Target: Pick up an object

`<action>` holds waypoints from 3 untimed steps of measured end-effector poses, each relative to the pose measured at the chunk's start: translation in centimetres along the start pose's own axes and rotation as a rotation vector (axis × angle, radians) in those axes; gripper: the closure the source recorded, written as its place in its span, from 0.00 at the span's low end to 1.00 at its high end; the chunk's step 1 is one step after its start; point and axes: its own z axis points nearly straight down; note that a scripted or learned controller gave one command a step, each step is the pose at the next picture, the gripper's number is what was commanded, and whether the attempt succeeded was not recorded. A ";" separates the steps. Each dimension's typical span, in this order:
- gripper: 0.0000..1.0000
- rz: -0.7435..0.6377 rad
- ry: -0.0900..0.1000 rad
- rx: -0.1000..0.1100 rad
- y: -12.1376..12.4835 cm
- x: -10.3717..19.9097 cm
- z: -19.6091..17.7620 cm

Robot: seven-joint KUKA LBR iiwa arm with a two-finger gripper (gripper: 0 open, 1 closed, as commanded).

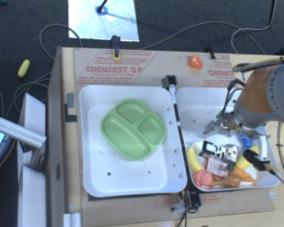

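Over the right bin (199, 103), gripper (217, 125) with grip state unclear, toy pile (222, 162) just below, apart from it

Two bins sit side by side on a worktop (132, 65), touching along a central divider (178, 126). Everything here is placed relative to that divider. To its left, the left bin (99, 174) holds a sectioned plate (133, 128) lying flat near the bin's middle. To its right, the right bin (199, 103) holds a cluster of small objects (220, 167) crowded into its near corner, the closest one just beside the divider. The arm (262, 98) reaches in from the far right, over the right bin, with its gripper (222, 123) above the bin floor, behind the cluster. Behind the divider, a small block (195, 62) rests on the worktop.
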 end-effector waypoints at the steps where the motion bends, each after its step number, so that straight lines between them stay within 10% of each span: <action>1: 0.00 -0.003 -0.001 -0.006 7.5 -5.0 -8.4; 2: 0.00 -0.001 0.001 0.003 5.2 -6.3 -0.1; 3: 0.00 -0.001 0.000 -0.002 2.4 -6.4 -5.8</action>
